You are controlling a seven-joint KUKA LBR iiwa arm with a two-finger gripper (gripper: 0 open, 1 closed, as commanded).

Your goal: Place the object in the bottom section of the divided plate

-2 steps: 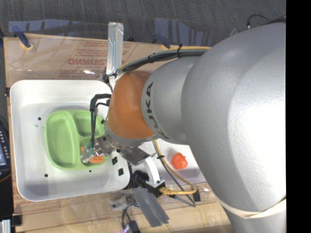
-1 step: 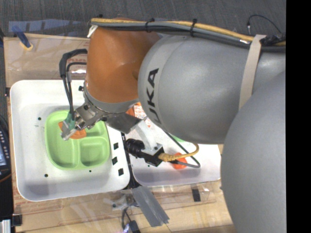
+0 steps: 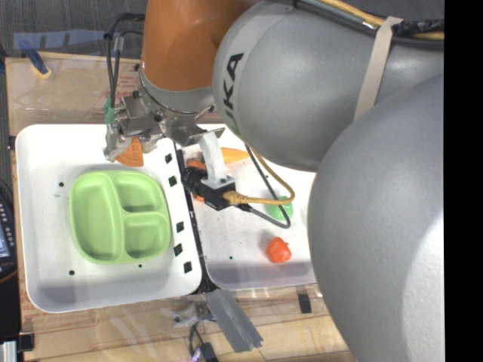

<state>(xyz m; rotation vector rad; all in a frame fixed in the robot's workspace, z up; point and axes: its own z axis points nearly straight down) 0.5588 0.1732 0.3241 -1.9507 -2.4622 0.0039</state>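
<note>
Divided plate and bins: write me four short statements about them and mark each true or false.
1. The green divided plate lies in the left bin. True.
2. A red object sits in the plate's bottom section. False: it lies in the right bin.
3. The plate holds nothing in its sections. True.
4. The gripper hangs over the right bin. False: it is above the left bin, near an orange object.

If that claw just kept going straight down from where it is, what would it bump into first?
Probably the orange piece right beneath the gripper, lying on the left bin floor just above the green divided plate. Depth is hard to judge from this slant.
</note>
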